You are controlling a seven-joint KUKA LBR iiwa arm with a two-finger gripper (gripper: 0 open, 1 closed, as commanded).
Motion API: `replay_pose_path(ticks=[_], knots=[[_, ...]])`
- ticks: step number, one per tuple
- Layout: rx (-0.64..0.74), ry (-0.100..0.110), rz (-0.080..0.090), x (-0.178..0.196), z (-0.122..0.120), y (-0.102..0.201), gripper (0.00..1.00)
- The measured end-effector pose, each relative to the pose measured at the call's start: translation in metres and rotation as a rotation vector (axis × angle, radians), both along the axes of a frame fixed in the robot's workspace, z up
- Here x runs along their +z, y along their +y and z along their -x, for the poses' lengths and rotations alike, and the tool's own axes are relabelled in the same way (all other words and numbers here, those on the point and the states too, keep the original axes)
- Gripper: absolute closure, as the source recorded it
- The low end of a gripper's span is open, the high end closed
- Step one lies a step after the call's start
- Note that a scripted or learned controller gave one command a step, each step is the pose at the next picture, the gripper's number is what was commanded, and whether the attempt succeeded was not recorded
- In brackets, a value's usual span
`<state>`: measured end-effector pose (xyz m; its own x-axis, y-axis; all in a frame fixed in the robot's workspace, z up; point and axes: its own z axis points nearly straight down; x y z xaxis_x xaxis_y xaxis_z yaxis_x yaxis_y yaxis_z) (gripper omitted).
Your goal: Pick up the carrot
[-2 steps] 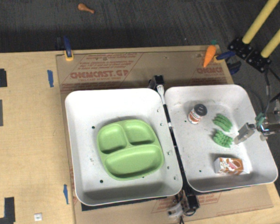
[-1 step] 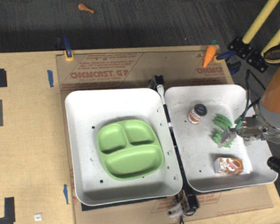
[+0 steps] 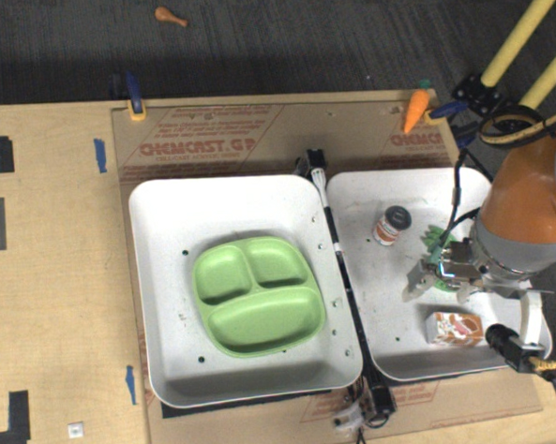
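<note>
Two white bins sit side by side on a brown cardboard sheet (image 3: 254, 138), which carries red printing along its far strip that reads roughly "CHEMCAST GP" (the letters are faint and partly blurred), with a cut-off repeat of it near the right corner. The left bin (image 3: 159, 271), smooth, shallow and round-cornered, holds a glossy green plate (image 3: 259, 294) moulded into three rounded compartments. The right bin (image 3: 378, 323) holds a small jar (image 3: 391, 224) with a dark lid and a reddish label too small to read, a flat white packet (image 3: 456, 327) with a red-orange print, also unreadable, and a leafy green piece (image 3: 435, 238) just beside the gripper. The carrot (image 3: 416, 111) lies outside both bins, on the cardboard beyond the right bin's far edge: a short, tapered orange cone with a green tuft at its far end, next to a blue clip (image 3: 447, 111). The gripper (image 3: 439, 277), bare grey metal under the arm's orange band, hangs low over the right bin between the green piece and the packet, well apart from the carrot; whether it is spread or closed cannot be told, and nothing is seen held in it. One small orange scrap (image 3: 170, 16) lies on the dark carpet beyond the bench, and two yellow poles (image 3: 527, 25) slant across the top right corner.
</note>
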<state>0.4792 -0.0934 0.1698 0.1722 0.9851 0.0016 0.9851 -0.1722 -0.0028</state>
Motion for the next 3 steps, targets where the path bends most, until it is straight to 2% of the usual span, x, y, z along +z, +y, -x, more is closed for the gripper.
replay_pose_path(ticks=[1,2,3], knots=[[0.076,-0.003,0.003,0.033,0.0,-0.059,0.0],[-0.51,-0.001,0.003,0.013,-0.014,-0.054,0.0],[-0.665,-0.031,0.006,-0.049,-0.009,-0.005,0.0]])
